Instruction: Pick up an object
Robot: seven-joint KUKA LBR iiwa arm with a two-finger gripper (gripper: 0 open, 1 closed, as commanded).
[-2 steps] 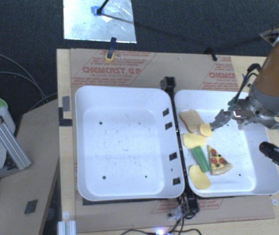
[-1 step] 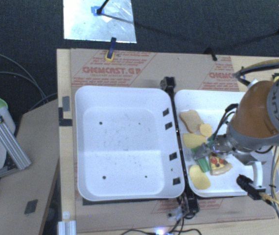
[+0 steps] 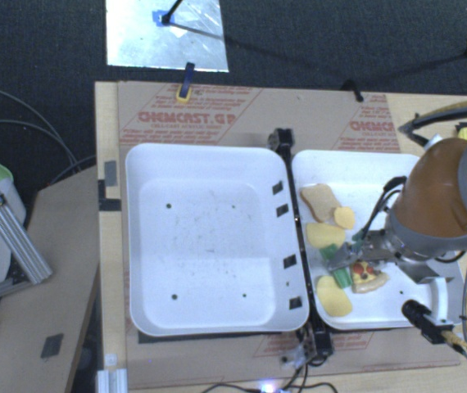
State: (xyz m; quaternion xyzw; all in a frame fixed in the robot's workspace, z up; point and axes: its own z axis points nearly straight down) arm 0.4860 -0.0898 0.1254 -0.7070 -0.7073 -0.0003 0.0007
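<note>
Over right bin (image 3: 381,164), tool (image 3: 350,258) touches green toy (image 3: 337,270); can't tell its opening/hold.

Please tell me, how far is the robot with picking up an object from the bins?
Done: the arm has reached into the right bin, and the end effector sits low among the yellow and tan toy food pieces. In hand: it is near a green piece and a pizza-like piece, but no grasp is visible. Left: gripping one object and lifting it out.
</note>
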